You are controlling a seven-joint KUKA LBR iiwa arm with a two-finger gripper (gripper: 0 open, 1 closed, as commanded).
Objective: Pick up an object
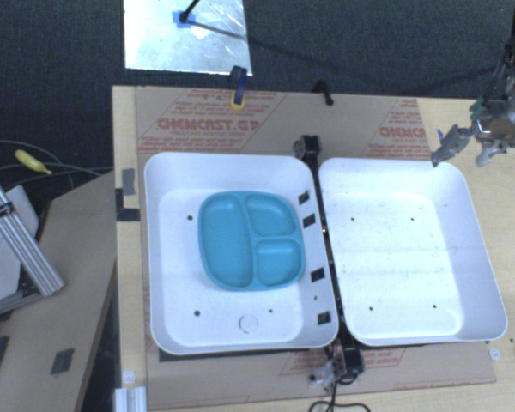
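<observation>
A blue divided plate [248, 239] with three compartments lies flat in the middle of the left white bin [167, 187]. A small clear round disc [248, 323] rests on that bin's floor near its front edge. My gripper [465, 142] hovers over the far right corner of the right white bin [476, 256], well away from the plate. Its two fingers are spread apart with nothing between them.
Black clips run along the seam between the two bins [313, 230]. Both bins sit on a brown cardboard sheet [206, 123]. A shiny metal sheet [189, 24] lies on the dark floor beyond the bench. An aluminium frame [17, 239] stands at the left.
</observation>
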